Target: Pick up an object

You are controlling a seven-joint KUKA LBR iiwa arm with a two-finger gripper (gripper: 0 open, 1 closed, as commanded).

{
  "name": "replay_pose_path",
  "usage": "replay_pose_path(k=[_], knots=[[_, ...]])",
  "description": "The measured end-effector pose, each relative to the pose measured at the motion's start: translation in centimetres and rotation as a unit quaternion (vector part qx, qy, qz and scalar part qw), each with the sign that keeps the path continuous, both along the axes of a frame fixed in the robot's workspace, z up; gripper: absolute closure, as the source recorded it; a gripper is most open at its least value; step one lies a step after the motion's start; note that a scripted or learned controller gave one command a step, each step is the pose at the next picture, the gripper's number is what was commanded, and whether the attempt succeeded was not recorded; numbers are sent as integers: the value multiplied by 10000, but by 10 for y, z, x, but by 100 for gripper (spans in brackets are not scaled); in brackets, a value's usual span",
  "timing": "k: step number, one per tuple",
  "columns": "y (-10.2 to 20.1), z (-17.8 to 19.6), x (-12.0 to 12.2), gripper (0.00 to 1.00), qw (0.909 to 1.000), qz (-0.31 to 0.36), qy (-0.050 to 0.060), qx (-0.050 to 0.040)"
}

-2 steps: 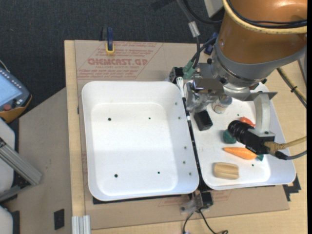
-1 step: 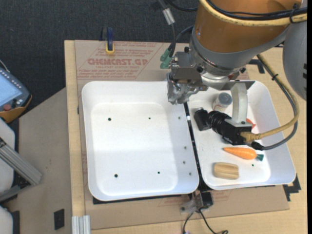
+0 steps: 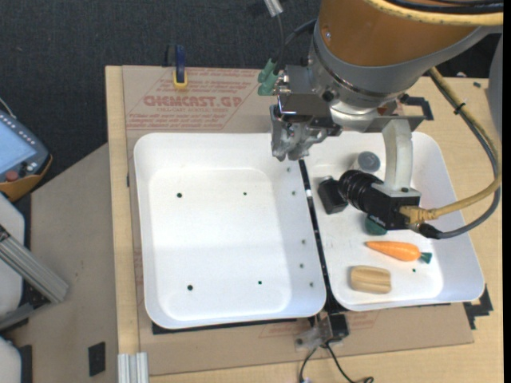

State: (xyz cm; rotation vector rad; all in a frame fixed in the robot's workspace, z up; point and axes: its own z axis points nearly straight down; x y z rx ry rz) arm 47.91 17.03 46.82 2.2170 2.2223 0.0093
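- Bins, two and white, sat side by side on a brown board [image 3: 200, 98] printed with red letters; the board lay on the desk.
- Left bin [image 3: 211, 238] showed a bare white floor with a few small dark dots.
- Right bin [image 3: 455, 238] held the loose things.
- Carrot [image 3: 393, 250], orange with a green end, lay flat in the right bin's near half.
- Tan block [image 3: 370, 279] lay just in front of the carrot, near the bin's front rim, apart from it.
- Small grey round thing [image 3: 367, 162] sat toward the back of the right bin, partly hidden by the arm's parts.
- Teal thing [image 3: 374, 227] peeked out from under the black camera-like unit [image 3: 363, 191], just behind the carrot.
- Arm [image 3: 399, 22] came in from the upper right, its orange band and grey wrist covering the top of the view.
- Tool [image 3: 289, 146] hung over the back end of the wall between the two bins, well apart from the carrot and the block.
- Whether the tool was released or clenched I could not tell; its tip was a blur of grey metal, and nothing could be seen held in it.
- Yellow hose [image 3: 479, 198] and black cable ran from the arm's side across the right bin's right rim.
- Blue and yellow clamp [image 3: 180, 66] stood at the board's back edge.
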Motion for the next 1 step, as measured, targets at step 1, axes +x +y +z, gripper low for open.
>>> replay_pose_path(k=[1], knots=[[0,8,1,100,10000,0,10,-7]])
